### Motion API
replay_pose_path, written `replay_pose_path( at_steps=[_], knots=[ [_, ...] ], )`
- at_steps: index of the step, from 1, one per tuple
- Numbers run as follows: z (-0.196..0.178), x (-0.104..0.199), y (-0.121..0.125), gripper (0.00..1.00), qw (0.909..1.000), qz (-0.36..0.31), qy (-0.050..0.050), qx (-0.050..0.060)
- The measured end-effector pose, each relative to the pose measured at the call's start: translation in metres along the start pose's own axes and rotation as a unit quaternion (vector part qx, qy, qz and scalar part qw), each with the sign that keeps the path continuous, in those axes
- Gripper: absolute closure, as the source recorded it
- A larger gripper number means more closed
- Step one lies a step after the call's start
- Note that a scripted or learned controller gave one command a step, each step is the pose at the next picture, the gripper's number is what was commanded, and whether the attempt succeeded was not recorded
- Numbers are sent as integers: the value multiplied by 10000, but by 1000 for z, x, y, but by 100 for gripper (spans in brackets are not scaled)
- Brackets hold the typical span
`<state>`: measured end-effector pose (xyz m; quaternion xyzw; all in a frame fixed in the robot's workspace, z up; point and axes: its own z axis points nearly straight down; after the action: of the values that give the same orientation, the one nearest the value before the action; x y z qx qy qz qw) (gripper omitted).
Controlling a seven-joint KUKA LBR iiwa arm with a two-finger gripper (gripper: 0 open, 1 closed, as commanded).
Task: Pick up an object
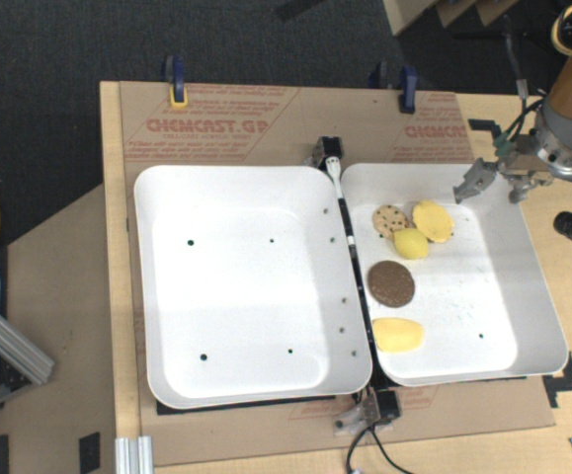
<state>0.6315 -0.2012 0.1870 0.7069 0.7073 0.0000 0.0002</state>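
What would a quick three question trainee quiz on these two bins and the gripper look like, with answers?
1. True or false: the gripper holds the dark brown disc.
2. Which bin holds the food items: A) left bin, B) right bin?
3. Fill in: the chip cookie lies beside two ____ pieces.

Key: 1 false, it hovers over the right bin's far edge, apart from the disc. 2 B. 3 yellow.
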Motion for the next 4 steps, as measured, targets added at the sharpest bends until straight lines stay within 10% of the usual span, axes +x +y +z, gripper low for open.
replay_pose_path(
  at_steps=[2, 3, 4],
  knots=[
    [102, 106, 16, 0, 10000, -25, -7, -18],
    [88, 103, 17, 100, 10000, -9, -4, -48],
    [-59, 139, 39, 100, 9999, -28, -3, -100]
  ],
)
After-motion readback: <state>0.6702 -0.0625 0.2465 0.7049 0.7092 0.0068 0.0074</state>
